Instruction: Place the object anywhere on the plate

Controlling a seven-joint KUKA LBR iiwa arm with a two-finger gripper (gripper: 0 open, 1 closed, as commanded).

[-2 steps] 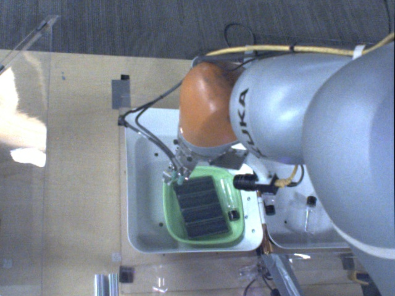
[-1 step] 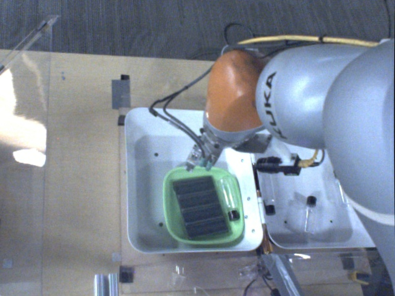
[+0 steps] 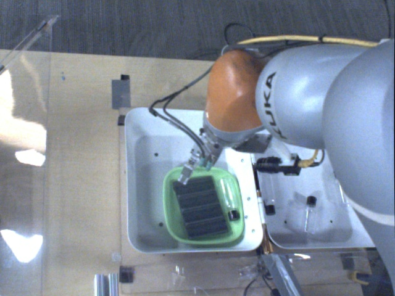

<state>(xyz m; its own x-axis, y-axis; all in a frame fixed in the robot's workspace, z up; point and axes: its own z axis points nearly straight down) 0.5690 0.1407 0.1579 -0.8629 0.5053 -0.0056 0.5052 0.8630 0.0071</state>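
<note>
— Object (image 3: pixel 199 207): dark, ribbed, rectangular; we log it lying flat on the green plate (image 3: pixel 231 187), which sits in the left bin (image 3: pixel 141 165), toward its near right side.

— And the gripper (image 3: pixel 192 167)?

— We note it at the plate's far-left rim, beside the object's far end. Whether it's wide or narrow, we cannot tell. The grey arm (image 3: pixel 308 97) reaches in from the right over the right bin (image 3: pixel 321 230).
</note>
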